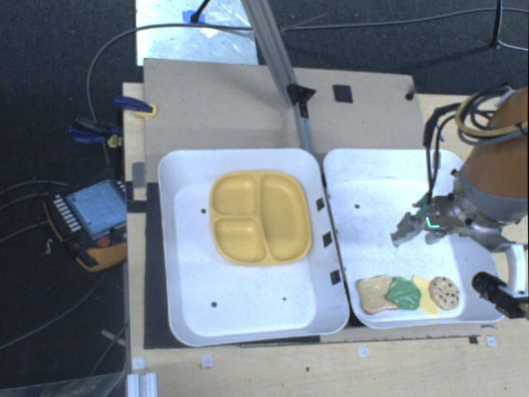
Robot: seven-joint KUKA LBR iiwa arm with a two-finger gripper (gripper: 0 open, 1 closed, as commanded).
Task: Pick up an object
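In the right bin [372, 180], along its near edge, lies a row of toy foods: a slice of toast [374, 294], a green leafy piece [404, 293], a yellow cheese slice [426, 298] and a chocolate-chip cookie [445, 292]. My gripper [411, 228] hovers over the middle of the right bin, a little above and behind these foods, with nothing between its fingers. The fingers point left and look spread apart. The grey arm with its orange band [500, 168] comes in from the right edge.
A yellow divided plate [259, 217] sits in the left bin [190, 304]. A metal pole [277, 52] slants across the cardboard behind the bins. Cables, clamps and a handheld pendant [89, 213] lie off the bench at left.
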